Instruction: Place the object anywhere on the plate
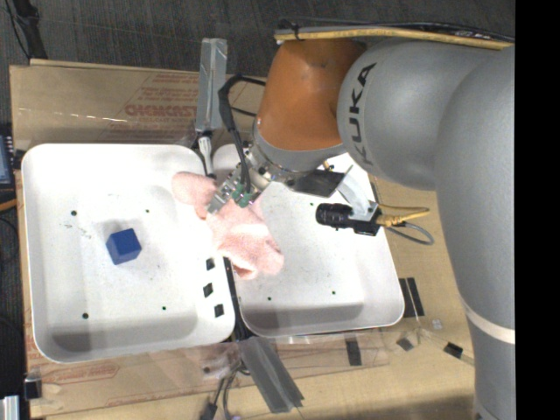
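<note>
The blue block (124, 245) sits in the middle of the left bin (52, 173). The pink cloth (238, 227) lies over the edge where the left bin meets the right bin (350, 304). It looks soft, light and floppy, so pinching a bunched fold seems best. The gripper (234, 192) is at its far end; I cannot tell its state.

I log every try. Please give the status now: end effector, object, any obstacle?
End effector on pink cloth, at the ridge between the bins. Cloth draped across both bins. Blue block lies apart in left bin.
</note>
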You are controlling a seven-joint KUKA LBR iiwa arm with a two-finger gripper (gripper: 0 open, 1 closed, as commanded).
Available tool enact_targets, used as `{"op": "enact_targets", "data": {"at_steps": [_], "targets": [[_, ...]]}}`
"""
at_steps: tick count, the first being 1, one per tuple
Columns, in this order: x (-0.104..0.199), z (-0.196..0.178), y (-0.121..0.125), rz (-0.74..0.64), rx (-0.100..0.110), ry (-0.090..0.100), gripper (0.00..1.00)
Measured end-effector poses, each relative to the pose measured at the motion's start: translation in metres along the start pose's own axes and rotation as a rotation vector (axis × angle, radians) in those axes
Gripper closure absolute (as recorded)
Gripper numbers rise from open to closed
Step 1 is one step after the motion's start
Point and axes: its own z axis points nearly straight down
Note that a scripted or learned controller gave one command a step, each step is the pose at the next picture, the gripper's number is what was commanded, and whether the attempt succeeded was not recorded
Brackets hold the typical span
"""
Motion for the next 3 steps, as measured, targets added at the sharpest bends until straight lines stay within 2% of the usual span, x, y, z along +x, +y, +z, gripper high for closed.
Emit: {"op": "enact_targets", "data": {"at_steps": [2, 3], "targets": [[0.089, -0.004, 0.061, -0.807, -0.002, -0.003, 1.00], [0.089, -0.005, 0.061, -0.807, -0.002, -0.003, 0.00]]}}
